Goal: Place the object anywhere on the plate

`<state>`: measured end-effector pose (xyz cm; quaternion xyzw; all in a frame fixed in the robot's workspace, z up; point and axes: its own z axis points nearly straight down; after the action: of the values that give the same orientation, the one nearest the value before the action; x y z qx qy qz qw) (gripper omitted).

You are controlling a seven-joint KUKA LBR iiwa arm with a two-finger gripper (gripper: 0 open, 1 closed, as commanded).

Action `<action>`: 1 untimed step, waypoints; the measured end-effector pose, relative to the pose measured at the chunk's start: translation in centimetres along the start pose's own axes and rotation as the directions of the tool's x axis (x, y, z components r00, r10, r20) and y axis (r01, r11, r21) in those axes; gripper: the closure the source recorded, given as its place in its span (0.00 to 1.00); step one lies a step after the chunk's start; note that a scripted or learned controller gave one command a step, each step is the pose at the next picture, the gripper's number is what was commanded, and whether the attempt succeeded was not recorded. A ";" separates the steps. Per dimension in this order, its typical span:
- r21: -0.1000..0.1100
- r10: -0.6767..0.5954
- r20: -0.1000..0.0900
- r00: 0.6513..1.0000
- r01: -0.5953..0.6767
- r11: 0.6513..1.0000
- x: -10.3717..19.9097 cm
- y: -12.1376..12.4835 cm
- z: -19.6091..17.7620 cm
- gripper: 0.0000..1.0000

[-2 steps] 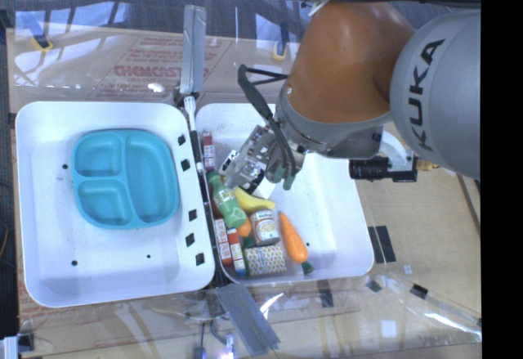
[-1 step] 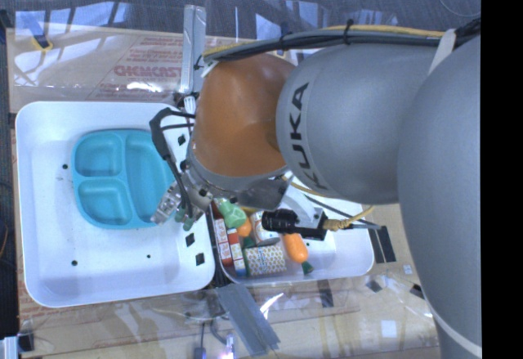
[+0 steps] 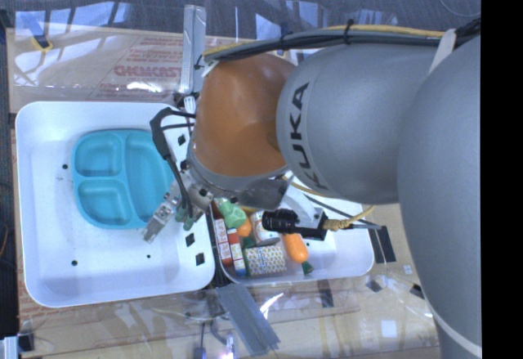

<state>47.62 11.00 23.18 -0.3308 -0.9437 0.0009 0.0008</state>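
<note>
A light blue divided plate [image 3: 110,177] lies flat in the left white bin [image 3: 98,267], toward its upper middle. My gripper [image 3: 170,217] hangs low over that bin, just off the plate's lower right corner and close to the wall between the bins. I cannot make out any object in it. The loose objects lie in the right bin [image 3: 351,263]: an orange carrot-like piece [image 3: 294,249], a red and orange bottle with a green cap [image 3: 233,220] and a small patterned box [image 3: 263,260]. The arm's orange band and grey body hide most of that bin.
The big grey arm [image 3: 376,145] spans the right half of the view above the right bin. A vertical metal post [image 3: 194,47] stands behind the bins. The bench around them is covered in clear plastic sheeting [image 3: 98,47].
</note>
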 end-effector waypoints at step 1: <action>0.001 -0.005 0.000 1.000 0.005 1.000 0.0 0.1 -1.0 1.00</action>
<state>47.70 11.05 24.17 -0.3286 -0.9445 0.0012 0.0009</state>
